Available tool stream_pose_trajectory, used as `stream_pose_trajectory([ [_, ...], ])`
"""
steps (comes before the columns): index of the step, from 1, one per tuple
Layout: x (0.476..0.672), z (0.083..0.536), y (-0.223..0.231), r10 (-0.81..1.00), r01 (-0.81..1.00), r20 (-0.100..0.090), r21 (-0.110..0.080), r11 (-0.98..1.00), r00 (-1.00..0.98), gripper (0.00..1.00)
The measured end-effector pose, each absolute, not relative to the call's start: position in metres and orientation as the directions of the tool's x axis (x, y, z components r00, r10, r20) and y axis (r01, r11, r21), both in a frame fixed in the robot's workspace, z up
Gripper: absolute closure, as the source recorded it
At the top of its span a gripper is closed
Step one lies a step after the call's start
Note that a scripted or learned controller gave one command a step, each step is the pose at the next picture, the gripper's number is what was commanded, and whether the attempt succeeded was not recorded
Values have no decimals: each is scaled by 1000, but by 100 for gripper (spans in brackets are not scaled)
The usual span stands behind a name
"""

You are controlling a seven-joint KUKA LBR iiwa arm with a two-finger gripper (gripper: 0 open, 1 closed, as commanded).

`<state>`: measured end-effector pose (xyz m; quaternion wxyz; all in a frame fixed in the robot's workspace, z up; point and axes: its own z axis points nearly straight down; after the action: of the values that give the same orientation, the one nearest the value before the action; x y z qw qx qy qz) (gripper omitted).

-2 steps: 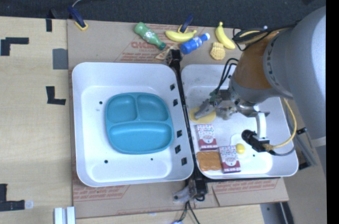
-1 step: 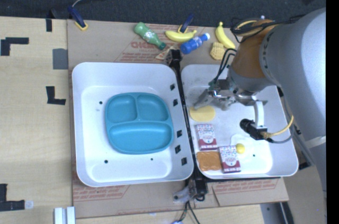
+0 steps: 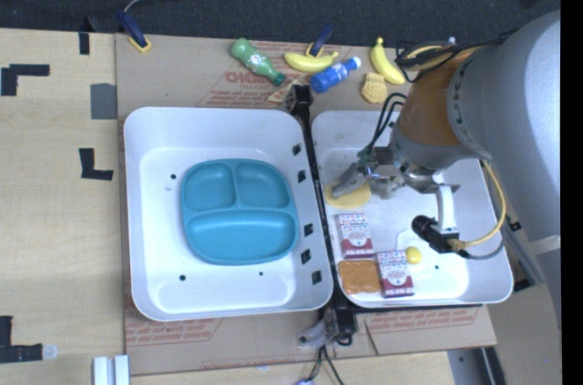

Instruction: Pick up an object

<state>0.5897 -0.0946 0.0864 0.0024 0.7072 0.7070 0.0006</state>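
The arm [image 3: 474, 115] reached into the right bin [image 3: 483, 283], so the step seemed to be the approach for a grasp. The gripper [image 3: 351, 185] hung over a pale yellow piece [image 3: 350, 197] near the bin's left wall; I cannot tell its jaws. Its long axis looked roughly left-right. Next, a careful descent seemed needed.

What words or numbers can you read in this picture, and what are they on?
"CHO...": red print on the brown cardboard behind the bins; the remaining letters are too blurred.
Red and white packet in the right bin: label too small to read.
Second red and white packet: also too small.
Green bottle and blue bottle: no readable labels.
Red print on the cardboard's front edge: blurred.
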Motion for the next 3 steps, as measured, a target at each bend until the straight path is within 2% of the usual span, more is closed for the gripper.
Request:
stream_pose_trajectory([
  [1, 592, 99, -97, 1000, 1000, -5, 11, -2, 2, 100],
  [2, 590, 97, -95, 1000, 1000, -3, 5, -1, 1, 0],
  [3, 561, 86, -101, 1000, 1000, -1, 5, 1, -1, 0],
])
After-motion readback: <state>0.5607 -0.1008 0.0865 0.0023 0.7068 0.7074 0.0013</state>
